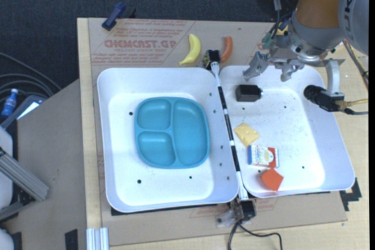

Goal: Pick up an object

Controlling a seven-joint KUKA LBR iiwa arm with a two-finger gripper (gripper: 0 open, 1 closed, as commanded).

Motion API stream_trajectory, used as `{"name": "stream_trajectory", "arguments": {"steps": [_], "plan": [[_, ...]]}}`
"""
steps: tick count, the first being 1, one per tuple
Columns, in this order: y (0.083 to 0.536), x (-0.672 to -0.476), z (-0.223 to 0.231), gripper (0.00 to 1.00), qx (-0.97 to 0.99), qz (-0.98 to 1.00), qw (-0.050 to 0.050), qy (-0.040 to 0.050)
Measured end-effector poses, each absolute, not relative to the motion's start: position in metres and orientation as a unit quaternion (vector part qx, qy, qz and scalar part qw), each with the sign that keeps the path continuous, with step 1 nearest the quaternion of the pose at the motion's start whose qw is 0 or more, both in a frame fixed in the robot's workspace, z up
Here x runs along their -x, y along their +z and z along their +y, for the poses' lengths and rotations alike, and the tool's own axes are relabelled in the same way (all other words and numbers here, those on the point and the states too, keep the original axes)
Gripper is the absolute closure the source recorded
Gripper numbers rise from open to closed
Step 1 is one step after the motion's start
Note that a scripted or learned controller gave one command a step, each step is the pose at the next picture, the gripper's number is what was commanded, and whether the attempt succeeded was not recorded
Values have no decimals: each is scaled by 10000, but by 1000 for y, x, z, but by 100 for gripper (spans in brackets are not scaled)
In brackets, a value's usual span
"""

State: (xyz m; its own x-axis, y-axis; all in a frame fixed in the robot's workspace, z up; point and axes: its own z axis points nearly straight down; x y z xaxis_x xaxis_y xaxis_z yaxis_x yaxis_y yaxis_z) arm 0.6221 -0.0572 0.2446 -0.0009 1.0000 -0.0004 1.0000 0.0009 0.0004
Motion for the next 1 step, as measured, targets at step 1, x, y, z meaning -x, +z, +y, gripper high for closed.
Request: {"name": "stream_trajectory", "arguments": {"steps": [1], "plan": [[145, -605, -93, 0, -7074, 7069, -7, -7]]}}
